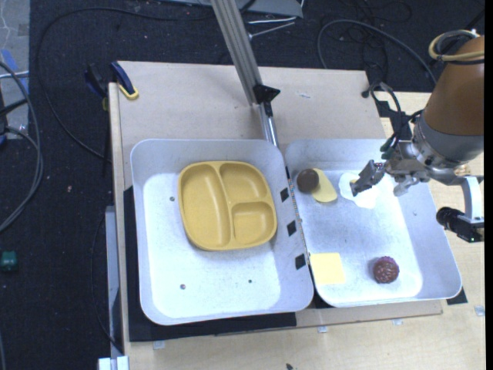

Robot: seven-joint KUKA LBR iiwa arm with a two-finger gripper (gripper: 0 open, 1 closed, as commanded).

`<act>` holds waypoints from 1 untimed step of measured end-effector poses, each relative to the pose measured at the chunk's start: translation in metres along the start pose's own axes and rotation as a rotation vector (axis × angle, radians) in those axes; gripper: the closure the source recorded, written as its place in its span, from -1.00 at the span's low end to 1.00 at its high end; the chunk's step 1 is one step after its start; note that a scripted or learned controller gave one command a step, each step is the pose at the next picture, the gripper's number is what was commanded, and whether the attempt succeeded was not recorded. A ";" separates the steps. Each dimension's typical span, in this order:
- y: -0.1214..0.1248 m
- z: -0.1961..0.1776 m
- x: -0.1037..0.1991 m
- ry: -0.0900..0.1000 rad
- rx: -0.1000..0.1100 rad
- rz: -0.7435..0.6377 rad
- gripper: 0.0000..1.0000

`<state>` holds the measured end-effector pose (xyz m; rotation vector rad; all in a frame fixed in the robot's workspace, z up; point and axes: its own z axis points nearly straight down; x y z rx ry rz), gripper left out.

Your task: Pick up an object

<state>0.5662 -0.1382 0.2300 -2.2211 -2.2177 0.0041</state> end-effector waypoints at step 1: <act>-0.005 0.064 0.002 0.001 0.003 0.000 -1.00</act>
